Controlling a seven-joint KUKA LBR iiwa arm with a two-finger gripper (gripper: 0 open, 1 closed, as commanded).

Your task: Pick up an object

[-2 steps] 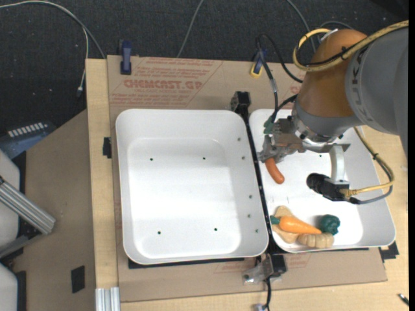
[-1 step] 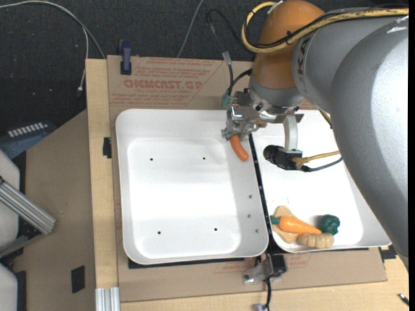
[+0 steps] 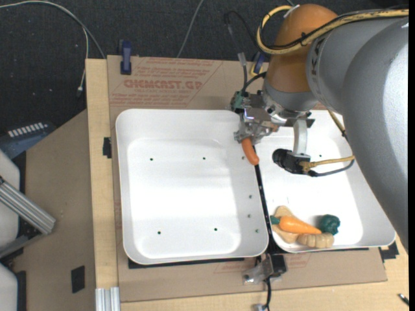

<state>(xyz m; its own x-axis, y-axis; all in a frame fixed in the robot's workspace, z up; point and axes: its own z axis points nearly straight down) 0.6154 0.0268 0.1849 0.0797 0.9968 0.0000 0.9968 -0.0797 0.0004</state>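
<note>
Two bins on the bench [image 3: 162,76]: the left bin [image 3: 188,186] is bare, the right bin [image 3: 350,193] has three things at its near edge, a carrot [image 3: 295,225], a green piece [image 3: 329,223], a tan piece [image 3: 316,240]. The gripper [image 3: 249,135] pinches a fourth, a small orange piece [image 3: 249,151], above the divide

My arm [image 3: 363,76] is a fat, smooth grey tube with a rounded orange band [image 3: 295,44] above the wrist. Yellow and black cables [image 3: 275,24] loop over that band. Below it I see a cluttered metal gripper [image 3: 254,129] and a black fitting [image 3: 288,161] trailing a yellow wire.
</note>
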